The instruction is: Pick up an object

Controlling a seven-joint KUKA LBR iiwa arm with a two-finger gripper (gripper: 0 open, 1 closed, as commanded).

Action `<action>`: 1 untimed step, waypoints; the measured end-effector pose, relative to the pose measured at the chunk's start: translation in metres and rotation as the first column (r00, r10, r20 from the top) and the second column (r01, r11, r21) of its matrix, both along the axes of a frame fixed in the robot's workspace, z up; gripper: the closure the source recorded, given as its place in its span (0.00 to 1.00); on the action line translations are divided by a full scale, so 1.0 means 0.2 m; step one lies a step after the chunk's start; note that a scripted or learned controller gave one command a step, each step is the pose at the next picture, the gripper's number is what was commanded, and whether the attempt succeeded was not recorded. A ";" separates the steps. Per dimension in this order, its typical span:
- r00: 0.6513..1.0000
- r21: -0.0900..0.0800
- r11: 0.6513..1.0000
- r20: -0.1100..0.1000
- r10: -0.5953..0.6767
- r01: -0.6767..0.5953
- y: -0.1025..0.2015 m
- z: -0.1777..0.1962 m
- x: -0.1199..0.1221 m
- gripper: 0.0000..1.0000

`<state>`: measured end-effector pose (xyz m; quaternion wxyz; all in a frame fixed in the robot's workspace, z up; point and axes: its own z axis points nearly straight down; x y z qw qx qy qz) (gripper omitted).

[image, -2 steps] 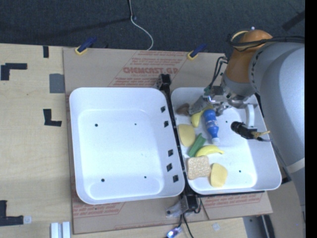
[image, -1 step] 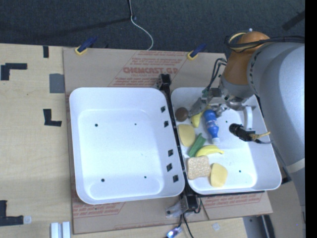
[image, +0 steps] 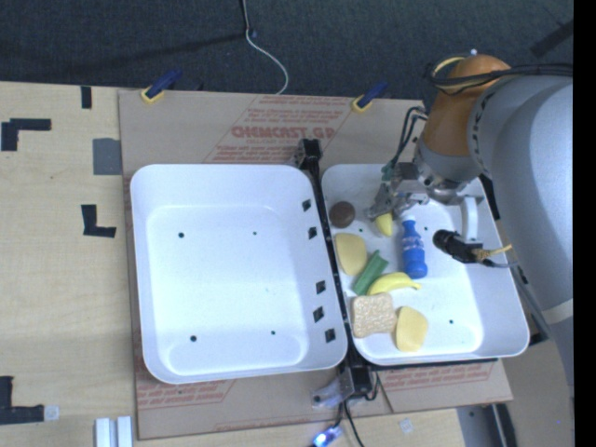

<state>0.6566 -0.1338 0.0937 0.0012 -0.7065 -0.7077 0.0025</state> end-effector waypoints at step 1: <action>1.000 -0.003 1.000 -0.017 -0.003 0.003 0.14 -0.06 0.04 1.00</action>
